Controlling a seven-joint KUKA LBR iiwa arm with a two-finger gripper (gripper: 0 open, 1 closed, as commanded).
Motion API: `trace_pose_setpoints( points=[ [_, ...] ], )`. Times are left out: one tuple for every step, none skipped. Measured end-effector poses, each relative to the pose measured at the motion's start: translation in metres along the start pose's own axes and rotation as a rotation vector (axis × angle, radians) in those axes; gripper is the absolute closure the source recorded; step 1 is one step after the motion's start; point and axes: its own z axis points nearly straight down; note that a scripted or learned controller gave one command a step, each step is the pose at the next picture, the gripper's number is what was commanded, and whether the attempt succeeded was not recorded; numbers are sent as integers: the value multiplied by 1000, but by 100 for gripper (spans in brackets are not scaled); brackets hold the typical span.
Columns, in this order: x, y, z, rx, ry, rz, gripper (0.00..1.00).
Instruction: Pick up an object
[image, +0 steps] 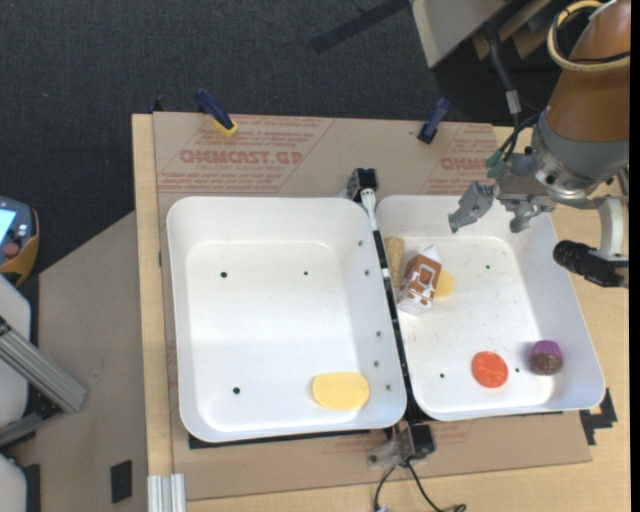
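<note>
My gripper (497, 208) hangs open over the far edge of the right bin (560, 300), its two grey fingers spread apart with nothing between them. Below and left of it, a small brown-and-white packet (419, 281) lies in the right bin beside a yellow piece (442, 284) and a tan stick (395, 252). An orange round object (489, 369) and a purple round object (545, 357) rest near the right bin's front. A yellow oval object (340, 391) lies at the front of the left bin (200, 300).
The bins sit side by side on a cardboard sheet (250, 150) held by blue clamps (216, 111) at the back. A black clip (361, 184) joins the bins at the far rim. A black fixture (590, 262) juts in at the right.
</note>
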Motion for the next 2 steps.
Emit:
trace_pose_setpoints(
  points=[
    [-48,20,106,9,0,4,0],
    [-1,64,178,-1,-1,-5,0]
  ],
)
